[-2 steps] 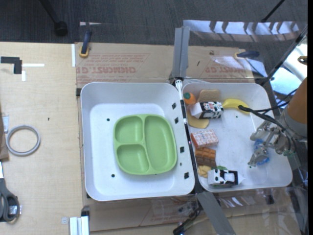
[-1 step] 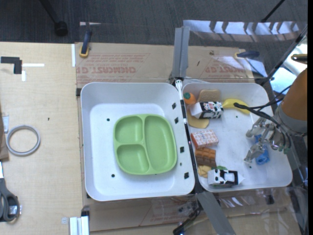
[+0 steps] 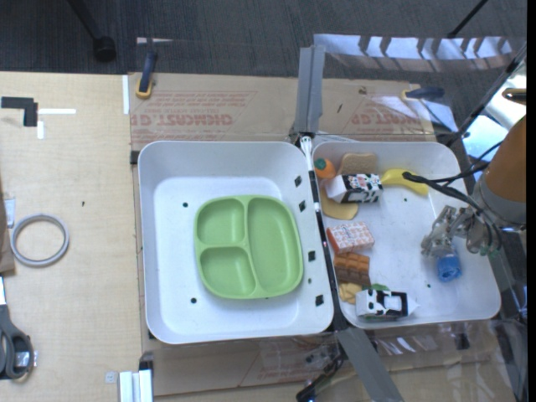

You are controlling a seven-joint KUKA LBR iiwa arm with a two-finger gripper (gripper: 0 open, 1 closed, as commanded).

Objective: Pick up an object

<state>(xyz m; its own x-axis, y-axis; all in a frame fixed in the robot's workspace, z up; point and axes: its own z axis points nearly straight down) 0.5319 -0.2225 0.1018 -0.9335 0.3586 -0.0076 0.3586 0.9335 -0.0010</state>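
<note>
Starting in the left bin (image 3: 159, 249), we see a green divided plate (image 3: 249, 247) and nothing loose to lift. In the right bin (image 3: 469, 304), toys crowd the 9 o'clock wall. The gripper (image 3: 444, 234) hangs toward 3 o'clock, its grip unreadable to us, and the blue object (image 3: 450, 267) lies just beside it at 6 o'clock, nearest.
</note>
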